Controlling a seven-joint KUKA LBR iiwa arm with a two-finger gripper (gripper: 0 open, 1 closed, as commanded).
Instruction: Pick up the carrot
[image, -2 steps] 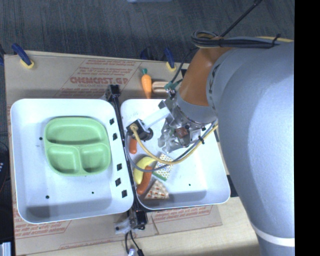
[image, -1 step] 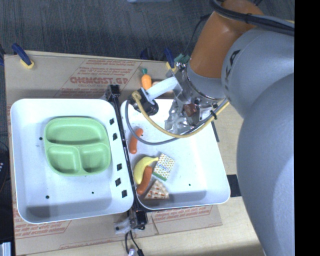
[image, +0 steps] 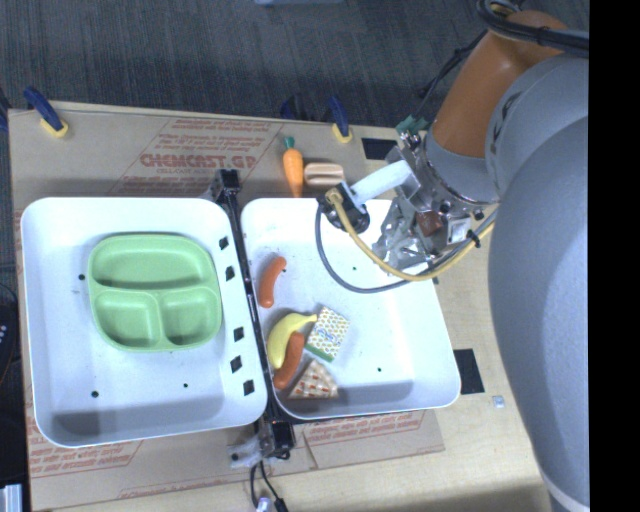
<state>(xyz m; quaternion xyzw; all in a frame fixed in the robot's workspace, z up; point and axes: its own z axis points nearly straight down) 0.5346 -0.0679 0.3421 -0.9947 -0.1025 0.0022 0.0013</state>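
Observation:
The carrot, orange with a green top, lies on the cardboard just behind the far rim of the right bin, outside it. My gripper hangs over the far right part of that bin, well to the right of the carrot and not touching it. Loops of yellow and black cable hide much of the gripper, and nothing of the carrot is near it.
A tan block lies right beside the carrot. The right bin's left side holds a sausage, a banana, a second sausage, a patterned block and a waffle piece. A green divided plate sits in the left bin.

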